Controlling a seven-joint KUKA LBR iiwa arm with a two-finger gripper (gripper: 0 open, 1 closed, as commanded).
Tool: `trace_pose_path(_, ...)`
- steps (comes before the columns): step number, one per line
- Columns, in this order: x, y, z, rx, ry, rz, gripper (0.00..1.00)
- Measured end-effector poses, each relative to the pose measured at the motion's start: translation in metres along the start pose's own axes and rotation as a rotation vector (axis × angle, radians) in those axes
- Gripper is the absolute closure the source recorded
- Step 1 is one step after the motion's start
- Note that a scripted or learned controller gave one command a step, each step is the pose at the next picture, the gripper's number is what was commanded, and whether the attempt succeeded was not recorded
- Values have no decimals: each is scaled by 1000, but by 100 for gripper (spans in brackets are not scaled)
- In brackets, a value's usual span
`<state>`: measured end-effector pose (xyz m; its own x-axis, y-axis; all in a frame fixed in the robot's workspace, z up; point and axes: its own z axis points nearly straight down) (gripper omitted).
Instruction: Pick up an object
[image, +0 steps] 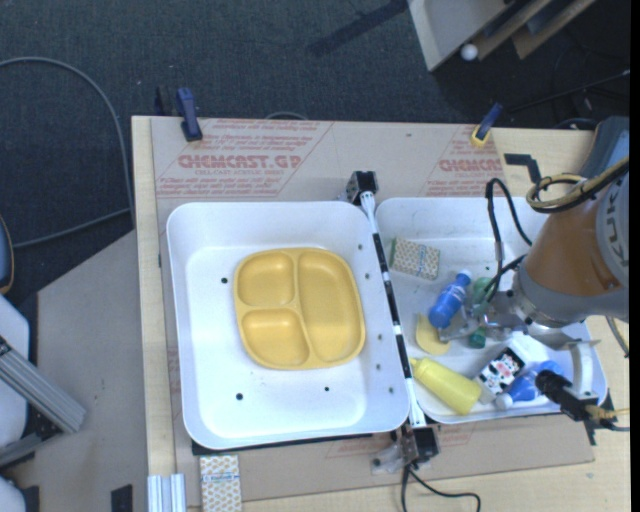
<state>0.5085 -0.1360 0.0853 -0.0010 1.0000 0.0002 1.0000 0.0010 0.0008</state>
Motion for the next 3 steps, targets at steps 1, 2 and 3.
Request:
trace_pose_path(1,0,0,-9,0,0,1,100)
trace_pose_path(2,10,1,-93,0,-1,0,100)
trace_pose_path(3,-23,41,-96,-1,-2,1,100)
